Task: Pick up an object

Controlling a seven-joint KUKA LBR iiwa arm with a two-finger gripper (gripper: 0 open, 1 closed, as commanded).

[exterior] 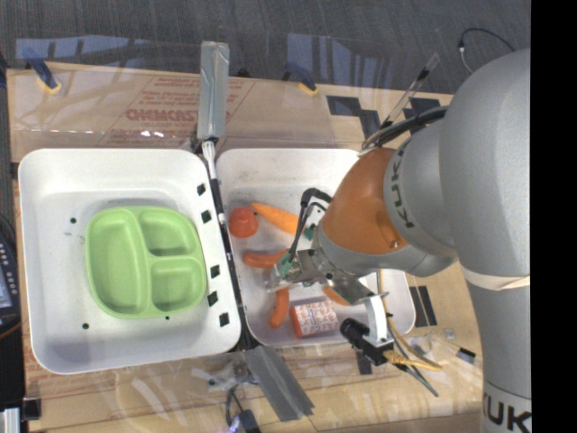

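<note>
Two white bins [54, 242] on a cardboard-covered bench — gripper [293, 273] sits low in the right one. Can't tell its grip state; carrots [275, 216] just beyond, a small can [314, 318] just beside it.

Arm [424, 206] hides right bin [270, 165] far side; hand [293, 273] fingers obscured.

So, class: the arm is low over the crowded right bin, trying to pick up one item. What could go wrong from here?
1. The carrot, tomato, sausages and can lie close together, so the gripper might nudge neighbours or catch two.
2. The wrist hides the gripper's tips, so a miss would be hard to spot.
3. The can is round and could roll away.
</note>
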